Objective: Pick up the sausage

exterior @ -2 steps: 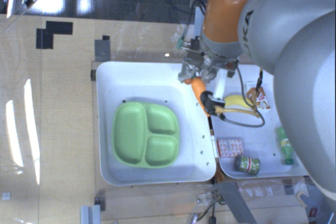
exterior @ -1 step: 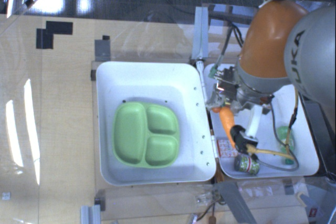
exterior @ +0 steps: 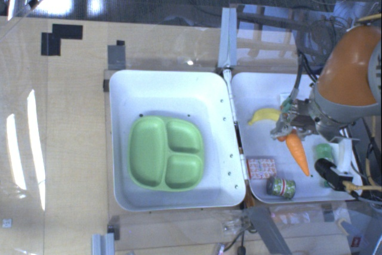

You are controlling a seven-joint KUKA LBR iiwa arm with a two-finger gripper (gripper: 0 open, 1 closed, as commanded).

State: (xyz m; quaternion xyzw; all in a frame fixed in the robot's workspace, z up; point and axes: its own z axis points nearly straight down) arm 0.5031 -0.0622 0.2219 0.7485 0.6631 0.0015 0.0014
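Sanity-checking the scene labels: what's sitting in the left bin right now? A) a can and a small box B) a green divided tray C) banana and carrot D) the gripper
B: the green divided tray lies in the left bin, while the banana, carrot, can and small box are in the right bin.
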